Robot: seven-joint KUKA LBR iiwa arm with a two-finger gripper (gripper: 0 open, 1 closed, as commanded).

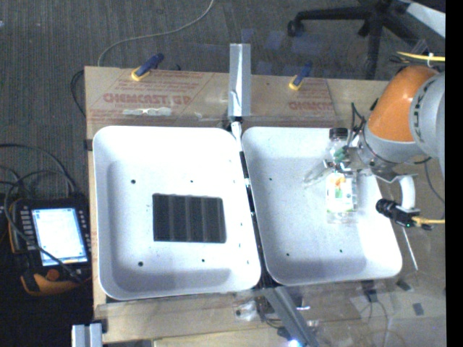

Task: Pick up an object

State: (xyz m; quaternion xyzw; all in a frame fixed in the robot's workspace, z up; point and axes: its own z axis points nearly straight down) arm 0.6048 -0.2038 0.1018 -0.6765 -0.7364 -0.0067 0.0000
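A flat black ribbed rectangle [188, 218] lies in the middle of the left bin [116, 150]. My gripper [340, 194] hangs low over the right bin [289, 230], in its upper right part, pointing down toward the floor of the bin. A small patch of orange and green [336, 187] shows at the gripper, and I cannot make out whether it is a separate object or part of the tool. The arm's orange band [396, 114] sits just above and to the right.
The two bins meet at a ridge [247, 194] in the middle. Brown board [166, 92] with two blue-and-yellow clamps [147, 66] lies behind the bins. A handheld screen unit [54, 233] rests off the bench at the left. Cables [401, 219] trail by the right bin's edge.
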